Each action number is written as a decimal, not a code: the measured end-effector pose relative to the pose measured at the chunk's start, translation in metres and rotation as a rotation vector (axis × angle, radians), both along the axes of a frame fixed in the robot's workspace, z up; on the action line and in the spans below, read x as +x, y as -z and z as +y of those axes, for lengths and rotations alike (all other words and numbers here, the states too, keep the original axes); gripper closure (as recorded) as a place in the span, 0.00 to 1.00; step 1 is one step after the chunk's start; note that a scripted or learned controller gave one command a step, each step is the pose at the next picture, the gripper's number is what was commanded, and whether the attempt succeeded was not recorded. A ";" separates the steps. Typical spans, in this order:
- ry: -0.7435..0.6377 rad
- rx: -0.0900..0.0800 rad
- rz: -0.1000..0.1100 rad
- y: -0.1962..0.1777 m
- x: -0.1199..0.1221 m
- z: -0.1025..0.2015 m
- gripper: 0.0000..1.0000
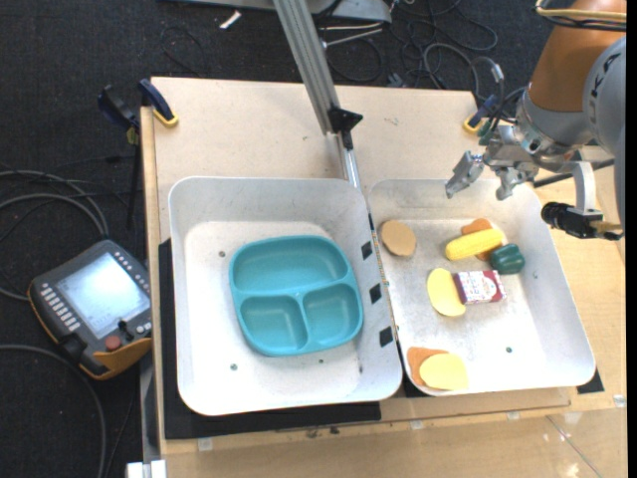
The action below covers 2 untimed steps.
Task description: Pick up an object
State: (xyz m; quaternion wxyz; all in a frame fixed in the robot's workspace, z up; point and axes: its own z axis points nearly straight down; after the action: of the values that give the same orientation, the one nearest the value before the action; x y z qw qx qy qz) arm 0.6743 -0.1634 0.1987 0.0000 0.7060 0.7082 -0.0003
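from the camera view, the gripper (485,178) hangs with fingers spread and nothing between them over the right bin (557,297), at its 12 o'clock edge. toward 6 o'clock of it lies a yellow corn cob (474,244), touching a green pepper (508,258). the left bin (194,297) holds a teal divided plate (295,293).
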 end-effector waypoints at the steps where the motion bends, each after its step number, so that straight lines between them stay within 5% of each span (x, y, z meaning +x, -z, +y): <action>1: 0.000 -0.001 0.000 0.000 0.000 0.000 0.00; 2: 0.001 0.001 0.006 0.055 -0.010 0.006 0.00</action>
State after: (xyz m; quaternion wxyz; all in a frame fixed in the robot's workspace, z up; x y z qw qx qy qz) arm 0.6644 -0.1574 0.1441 -0.0025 0.7065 0.7077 -0.0019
